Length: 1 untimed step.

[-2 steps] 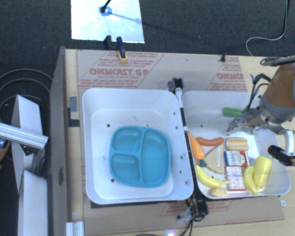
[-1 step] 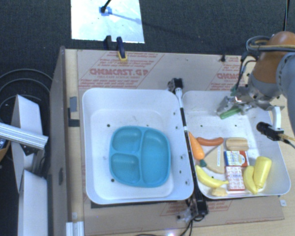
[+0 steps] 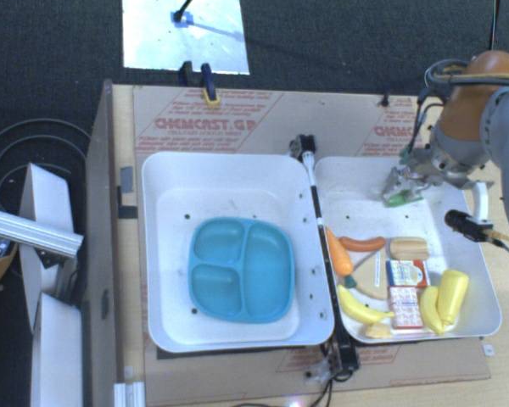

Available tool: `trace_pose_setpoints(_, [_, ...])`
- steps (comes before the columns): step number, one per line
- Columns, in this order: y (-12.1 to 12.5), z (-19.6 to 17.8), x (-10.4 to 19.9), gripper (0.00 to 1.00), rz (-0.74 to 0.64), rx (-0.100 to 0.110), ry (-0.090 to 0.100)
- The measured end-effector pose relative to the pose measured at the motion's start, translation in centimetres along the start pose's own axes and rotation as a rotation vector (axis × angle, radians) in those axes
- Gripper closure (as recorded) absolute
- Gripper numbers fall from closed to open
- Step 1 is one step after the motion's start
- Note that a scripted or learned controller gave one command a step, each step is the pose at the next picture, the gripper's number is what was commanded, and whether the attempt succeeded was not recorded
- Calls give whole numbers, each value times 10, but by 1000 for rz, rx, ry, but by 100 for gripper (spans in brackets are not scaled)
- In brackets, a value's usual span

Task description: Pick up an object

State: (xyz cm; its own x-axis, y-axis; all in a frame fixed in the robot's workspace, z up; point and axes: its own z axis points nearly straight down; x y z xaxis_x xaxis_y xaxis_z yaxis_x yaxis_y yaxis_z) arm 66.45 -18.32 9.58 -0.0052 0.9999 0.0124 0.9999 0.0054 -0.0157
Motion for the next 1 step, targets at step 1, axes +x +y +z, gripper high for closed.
trace_pose_setpoints(1, [2,-36,51,100,-3,-20,-11])
